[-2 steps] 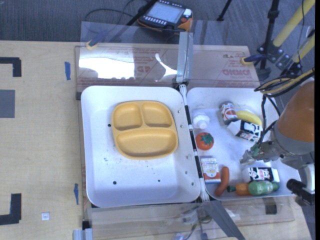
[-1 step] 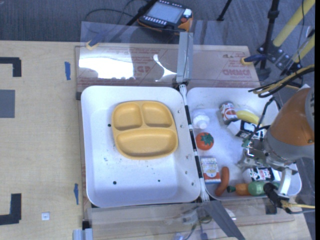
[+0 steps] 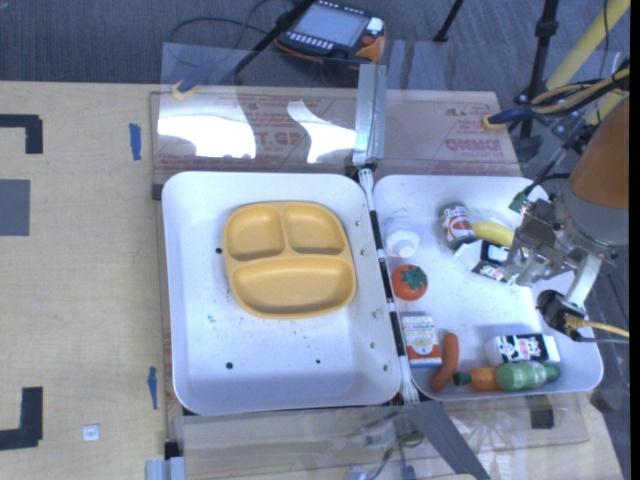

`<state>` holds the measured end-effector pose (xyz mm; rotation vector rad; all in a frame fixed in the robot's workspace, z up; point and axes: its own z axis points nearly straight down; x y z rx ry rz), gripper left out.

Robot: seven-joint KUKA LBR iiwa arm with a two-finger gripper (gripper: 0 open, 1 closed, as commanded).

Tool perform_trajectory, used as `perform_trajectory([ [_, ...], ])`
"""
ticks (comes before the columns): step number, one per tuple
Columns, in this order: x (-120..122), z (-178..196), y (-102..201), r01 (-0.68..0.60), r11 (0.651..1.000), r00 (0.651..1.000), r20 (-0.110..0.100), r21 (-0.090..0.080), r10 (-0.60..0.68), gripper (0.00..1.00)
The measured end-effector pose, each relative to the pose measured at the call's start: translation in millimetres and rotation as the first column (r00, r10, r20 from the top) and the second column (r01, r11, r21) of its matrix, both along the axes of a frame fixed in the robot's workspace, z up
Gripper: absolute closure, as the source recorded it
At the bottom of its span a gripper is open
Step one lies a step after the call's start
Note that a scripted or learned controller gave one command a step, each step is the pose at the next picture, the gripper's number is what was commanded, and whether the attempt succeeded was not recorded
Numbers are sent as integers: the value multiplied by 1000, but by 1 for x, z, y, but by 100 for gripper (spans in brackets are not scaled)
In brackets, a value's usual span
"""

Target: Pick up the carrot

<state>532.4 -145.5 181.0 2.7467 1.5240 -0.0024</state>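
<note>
At the right bin's (image 3: 470, 193) near edge lies the carrot (image 3: 483, 377); the hand (image 3: 527, 265) hovers apart, grip unclear.

small orange plastic carrot (image 3: 484, 378), smooth and stubby, lying flat on its side along the near wall of the right-hand shallow white bin (image 3: 590, 368). long axis runs roughly left to right across the view. its left end sits just beside a small dark piece at the foot of a red sausage-shaped toy (image 3: 447, 360); its right end touches a green rounded toy (image 3: 527, 375). a black and white carton (image 3: 526, 348) lies just behind it. free, nothing gripping it.
</note>
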Motion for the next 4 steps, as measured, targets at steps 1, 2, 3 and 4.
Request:
perform_trajectory([
  [1,46,153,-24,209,978,978,0,0,-209,100],
  [2,57,102,-62,597,802,802,-6,0,-597,100],
  [3,58,111,-61,593,805,805,-8,-1,-593,100],
  [4,112,37,-53,678,735,735,-4,-1,-678,100],
])
